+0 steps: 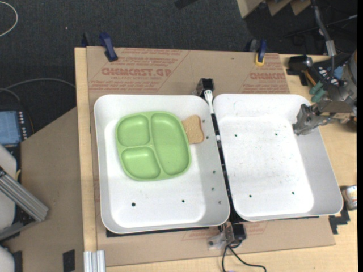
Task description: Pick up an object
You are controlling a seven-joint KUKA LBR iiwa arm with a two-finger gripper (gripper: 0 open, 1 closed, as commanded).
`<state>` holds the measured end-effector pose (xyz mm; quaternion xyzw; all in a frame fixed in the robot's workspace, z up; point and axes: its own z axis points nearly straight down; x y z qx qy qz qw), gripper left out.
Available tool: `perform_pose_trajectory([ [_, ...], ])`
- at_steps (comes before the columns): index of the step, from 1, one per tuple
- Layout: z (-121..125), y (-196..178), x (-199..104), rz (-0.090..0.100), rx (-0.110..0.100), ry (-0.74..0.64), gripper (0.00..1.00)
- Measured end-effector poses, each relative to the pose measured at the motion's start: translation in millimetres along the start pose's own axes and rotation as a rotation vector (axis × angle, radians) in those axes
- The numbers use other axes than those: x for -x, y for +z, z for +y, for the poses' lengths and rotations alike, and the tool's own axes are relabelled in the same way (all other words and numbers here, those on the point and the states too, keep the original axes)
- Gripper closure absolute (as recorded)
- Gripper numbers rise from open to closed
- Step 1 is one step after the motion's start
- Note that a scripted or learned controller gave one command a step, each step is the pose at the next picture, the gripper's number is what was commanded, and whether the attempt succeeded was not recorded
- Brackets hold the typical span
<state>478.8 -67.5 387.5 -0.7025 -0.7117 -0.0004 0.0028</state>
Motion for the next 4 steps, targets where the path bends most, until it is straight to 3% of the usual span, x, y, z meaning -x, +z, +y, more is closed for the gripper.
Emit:
perform_pose_trajectory([
  [1, -0.7, -115.0, 70.5, -0.011, 0.02, 0.019, 1.0],
  [2, -0.9, 10.0, 49.6, -0.002, -0.009, 0.013, 1.0],
  [3, 13.9, -35.5, 90.7, -0.009, 0.011, 0.016, 1.0],
  [4, -1.3, 46.7, 60.4, -0.001, -0.006, 0.011, 1.0],
])
